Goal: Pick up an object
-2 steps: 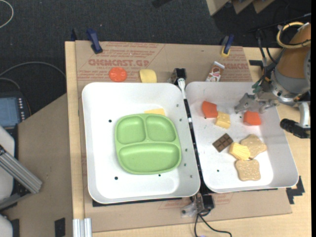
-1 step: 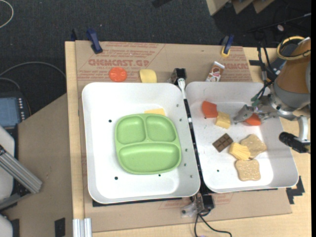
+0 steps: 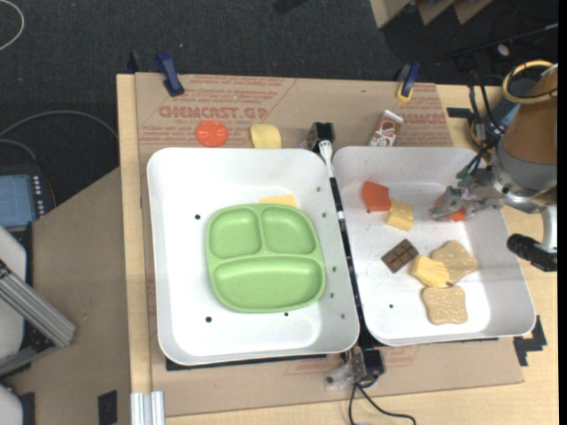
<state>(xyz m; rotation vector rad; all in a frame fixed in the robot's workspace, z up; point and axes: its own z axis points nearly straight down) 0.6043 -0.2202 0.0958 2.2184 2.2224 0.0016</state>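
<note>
Lying nearest me in the right bin (image 3: 496, 321), toast-shaped pieces (image 3: 445, 304), a chocolate square (image 3: 399, 255) and a cheese wedge (image 3: 400, 216) sit scattered, easy pickings. Beyond, the gripper (image 3: 454, 204) hangs low over something small and orange-red (image 3: 457, 213); whether it grips, I cannot tell.

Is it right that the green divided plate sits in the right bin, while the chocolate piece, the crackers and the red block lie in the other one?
Not quite. The camera view shows the green divided plate in the left bin, not the right one. The chocolate piece, the crackers and the red block do lie in the other bin, the right bin.
</note>
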